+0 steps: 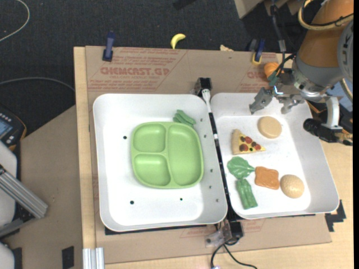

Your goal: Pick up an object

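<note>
My gripper [275, 103] hangs over the far end of the right bin [320, 167], its two fingers [261, 103] spread open with nothing between them. Just below it in the view lies a round tan bun [270, 127]. Also in the right bin are a pizza slice [247, 143], a green leaf [240, 166], a green pod [245, 194], an orange piece [266, 177] and a second tan bun [291, 185].
The left bin [112, 167] holds a green divided plate [167, 154] with a small green item [184, 117] at its far edge. A black clip [203, 86] sits where the bins meet. A yellow banana [178, 40] lies beyond the cardboard.
</note>
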You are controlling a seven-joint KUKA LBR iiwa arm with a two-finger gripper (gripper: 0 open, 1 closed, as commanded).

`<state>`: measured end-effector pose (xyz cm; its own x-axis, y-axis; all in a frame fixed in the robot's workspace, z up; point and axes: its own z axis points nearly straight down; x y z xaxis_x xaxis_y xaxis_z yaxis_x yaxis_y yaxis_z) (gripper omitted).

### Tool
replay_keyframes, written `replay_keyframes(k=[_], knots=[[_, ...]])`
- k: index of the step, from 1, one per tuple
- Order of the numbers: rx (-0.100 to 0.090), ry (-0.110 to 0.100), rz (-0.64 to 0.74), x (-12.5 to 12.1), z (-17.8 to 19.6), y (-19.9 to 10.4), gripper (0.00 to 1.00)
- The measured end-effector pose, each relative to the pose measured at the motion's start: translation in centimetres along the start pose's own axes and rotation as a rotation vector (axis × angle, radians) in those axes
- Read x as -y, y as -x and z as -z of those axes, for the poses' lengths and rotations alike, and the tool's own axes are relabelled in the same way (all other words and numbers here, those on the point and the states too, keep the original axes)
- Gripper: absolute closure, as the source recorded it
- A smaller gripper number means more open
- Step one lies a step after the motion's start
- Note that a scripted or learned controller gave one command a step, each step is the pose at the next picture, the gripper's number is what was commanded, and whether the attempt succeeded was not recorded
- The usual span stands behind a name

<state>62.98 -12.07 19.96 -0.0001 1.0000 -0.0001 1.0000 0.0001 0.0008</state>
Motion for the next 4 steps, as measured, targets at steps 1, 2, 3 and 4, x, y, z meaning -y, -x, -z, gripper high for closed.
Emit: replay_keyframes(k=[1, 2, 3, 4], knots=[[-0.005, -0.002, -0.006, 3.2, -11.8, 1.5, 0.0], [0.002, 0.01, -0.002, 7.7, -11.0, -2.3, 0.0], [0.001, 0.009, -0.006, 14.6, -11.1, -0.2, 0.0], [0.008, 0.005, -0.008, 15.1, -5.9, 10.0, 0.0]])
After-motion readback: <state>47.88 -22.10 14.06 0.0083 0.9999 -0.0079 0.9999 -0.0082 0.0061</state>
